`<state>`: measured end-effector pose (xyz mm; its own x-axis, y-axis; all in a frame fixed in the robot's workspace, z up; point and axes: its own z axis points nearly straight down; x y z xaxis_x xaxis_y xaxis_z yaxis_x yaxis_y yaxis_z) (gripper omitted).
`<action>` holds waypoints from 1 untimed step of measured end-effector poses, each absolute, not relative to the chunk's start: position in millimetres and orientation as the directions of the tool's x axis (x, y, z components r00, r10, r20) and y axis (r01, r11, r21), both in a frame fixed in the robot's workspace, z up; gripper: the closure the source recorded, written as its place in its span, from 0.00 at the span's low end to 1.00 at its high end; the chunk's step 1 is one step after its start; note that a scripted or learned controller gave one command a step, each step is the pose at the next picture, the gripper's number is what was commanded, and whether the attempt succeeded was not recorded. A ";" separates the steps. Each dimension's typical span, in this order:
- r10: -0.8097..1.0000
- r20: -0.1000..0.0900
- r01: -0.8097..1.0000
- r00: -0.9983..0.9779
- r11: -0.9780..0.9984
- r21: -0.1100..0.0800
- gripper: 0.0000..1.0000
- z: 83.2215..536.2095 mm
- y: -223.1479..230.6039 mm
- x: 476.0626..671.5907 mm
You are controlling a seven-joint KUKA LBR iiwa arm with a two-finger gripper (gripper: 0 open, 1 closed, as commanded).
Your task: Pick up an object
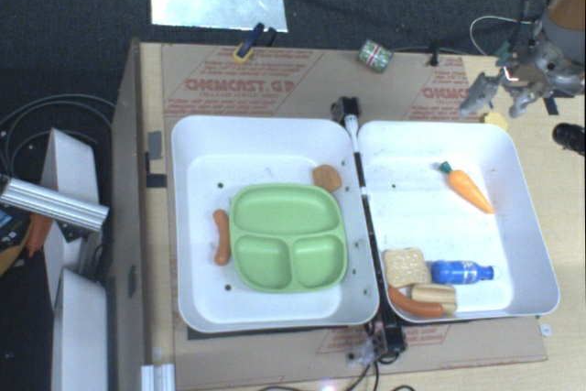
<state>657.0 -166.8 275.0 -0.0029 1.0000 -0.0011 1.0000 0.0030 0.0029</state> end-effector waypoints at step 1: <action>1.000 -0.002 1.000 -0.002 0.002 0.002 0.00 234.1 -206.3 668.5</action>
